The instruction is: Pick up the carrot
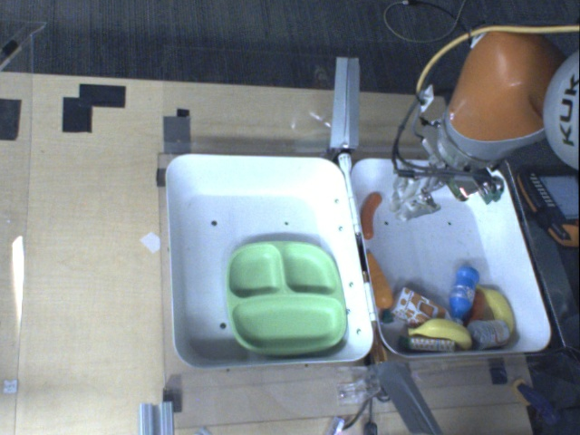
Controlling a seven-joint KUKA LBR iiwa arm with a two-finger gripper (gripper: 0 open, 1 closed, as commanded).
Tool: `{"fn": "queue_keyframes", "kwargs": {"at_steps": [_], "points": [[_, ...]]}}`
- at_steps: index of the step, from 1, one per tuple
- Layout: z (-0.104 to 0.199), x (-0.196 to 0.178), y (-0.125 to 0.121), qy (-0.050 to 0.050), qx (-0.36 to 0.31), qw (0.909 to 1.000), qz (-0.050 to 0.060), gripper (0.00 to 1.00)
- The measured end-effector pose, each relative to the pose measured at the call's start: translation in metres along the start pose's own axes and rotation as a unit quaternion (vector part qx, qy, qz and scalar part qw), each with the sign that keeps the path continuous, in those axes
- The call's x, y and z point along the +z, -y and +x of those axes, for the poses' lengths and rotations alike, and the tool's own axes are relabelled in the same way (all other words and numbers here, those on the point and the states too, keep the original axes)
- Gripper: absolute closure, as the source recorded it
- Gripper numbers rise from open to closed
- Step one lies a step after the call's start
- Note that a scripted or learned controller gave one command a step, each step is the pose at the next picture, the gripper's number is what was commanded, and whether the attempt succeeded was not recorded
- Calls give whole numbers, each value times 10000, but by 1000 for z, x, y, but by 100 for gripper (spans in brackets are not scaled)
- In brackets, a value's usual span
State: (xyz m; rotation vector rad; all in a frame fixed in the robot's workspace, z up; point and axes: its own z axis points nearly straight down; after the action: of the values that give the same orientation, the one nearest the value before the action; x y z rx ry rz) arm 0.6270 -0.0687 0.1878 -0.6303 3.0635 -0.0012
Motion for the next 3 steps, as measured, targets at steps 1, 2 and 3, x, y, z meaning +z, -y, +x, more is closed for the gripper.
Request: {"fn": "queue_keyframes", "kwargs": {"at_steps": [1, 2, 3], "points": [[-27, 98, 51, 22, 938, 9956, 16, 100], [0, 98, 112, 10, 1152, 9933, 22, 100], [15, 99, 87, -6, -648, 9979, 3, 100]]}}
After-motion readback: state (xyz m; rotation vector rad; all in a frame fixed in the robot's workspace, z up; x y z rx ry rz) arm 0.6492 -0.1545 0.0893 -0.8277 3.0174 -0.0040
